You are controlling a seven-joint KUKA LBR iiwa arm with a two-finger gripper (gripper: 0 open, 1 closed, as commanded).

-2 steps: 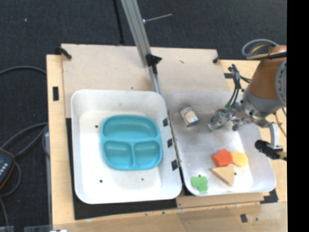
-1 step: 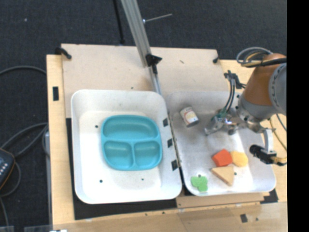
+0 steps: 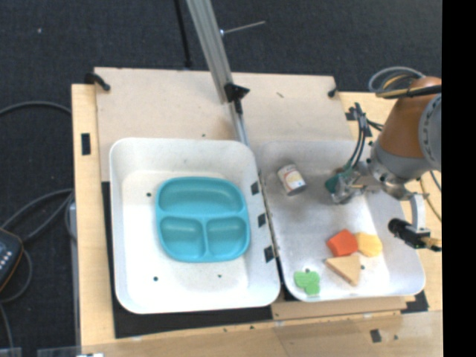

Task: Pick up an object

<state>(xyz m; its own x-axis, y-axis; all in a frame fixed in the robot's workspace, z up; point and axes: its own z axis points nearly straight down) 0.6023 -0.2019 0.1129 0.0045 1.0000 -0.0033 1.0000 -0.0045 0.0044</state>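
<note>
The right bin (image 3: 312, 214) holds a small can lying on its side (image 3: 291, 178), an orange-red block (image 3: 342, 242), a yellow piece (image 3: 370, 244), a tan wedge (image 3: 345, 269) and a green piece (image 3: 306, 281). My gripper (image 3: 340, 187) hangs low over the upper middle of this bin, to the right of the can and above the red block in the view. Nothing shows between its tips. The arm's orange band (image 3: 405, 129) sits at the right edge.
The left bin (image 3: 134, 199) carries a teal divided tray (image 3: 202, 219). A slanted metal pole (image 3: 212, 43) rises from the back of the bench between the bins. Cables run along the arm near the right bin's upper right corner.
</note>
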